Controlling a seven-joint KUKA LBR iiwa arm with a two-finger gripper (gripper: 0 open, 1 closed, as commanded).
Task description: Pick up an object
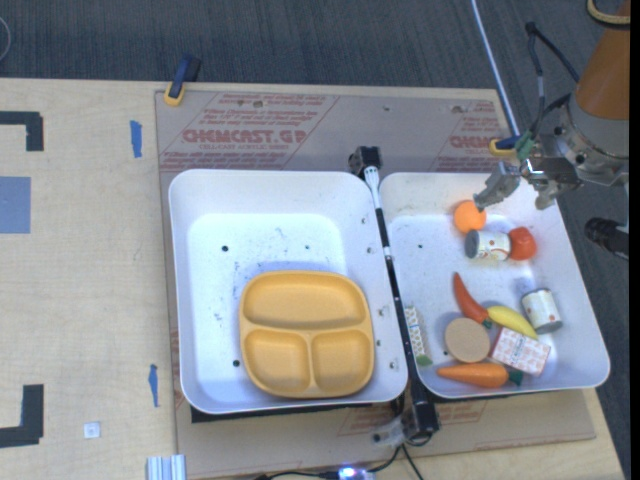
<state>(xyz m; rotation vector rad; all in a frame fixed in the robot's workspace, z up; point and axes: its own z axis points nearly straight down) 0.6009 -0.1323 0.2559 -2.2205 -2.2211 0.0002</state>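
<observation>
My gripper [521,194] hovers over the far edge of the right bin [580,268]. Its two fingers [496,190] are spread wide, so it is open with nothing between them. An orange ball [468,216] lies just below and left of the left finger. Beside the ball sits a white can with a red cap [501,245]. Nearer the front lie a small silver can [541,308], a red chili [469,296], a yellow banana [511,320], a tan round disc [467,340], a carrot [475,374] and a pink-patterned packet [520,352].
The left bin [200,268] holds a yellow divided plate [307,331]. A black divider with clamps [385,258] runs between the bins. A thin pole [490,48] slants across the far right. Blue tape marks sit on the wooden bench [80,268].
</observation>
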